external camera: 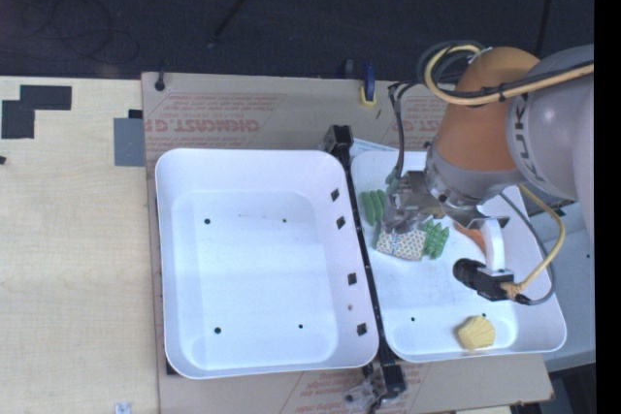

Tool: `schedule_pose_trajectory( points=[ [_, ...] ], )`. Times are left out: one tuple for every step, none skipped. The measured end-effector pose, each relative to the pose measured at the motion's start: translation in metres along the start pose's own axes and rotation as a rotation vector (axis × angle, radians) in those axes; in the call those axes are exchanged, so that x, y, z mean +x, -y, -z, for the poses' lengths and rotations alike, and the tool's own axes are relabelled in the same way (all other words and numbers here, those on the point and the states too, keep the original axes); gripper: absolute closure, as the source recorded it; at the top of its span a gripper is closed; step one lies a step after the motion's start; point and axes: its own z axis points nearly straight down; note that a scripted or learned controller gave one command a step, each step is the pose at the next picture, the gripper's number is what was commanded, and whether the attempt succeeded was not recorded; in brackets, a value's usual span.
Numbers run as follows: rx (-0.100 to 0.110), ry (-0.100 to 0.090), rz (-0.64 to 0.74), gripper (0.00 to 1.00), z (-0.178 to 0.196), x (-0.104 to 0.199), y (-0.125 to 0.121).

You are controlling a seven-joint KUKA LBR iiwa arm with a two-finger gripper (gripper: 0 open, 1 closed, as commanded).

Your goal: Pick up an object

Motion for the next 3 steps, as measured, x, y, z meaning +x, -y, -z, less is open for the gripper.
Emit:
schedule_pose_trajectory(
  points=[
    [0.014,0.004,-0.017,1.0,-0.067,-0.128,0.01],
    [-0.004,0.001,-0.003,1.0,0.063,-0.086,0.001],
    [0.01,0.001,-0.012,1.0,0.069,-0.124,0.048]
  ],
)
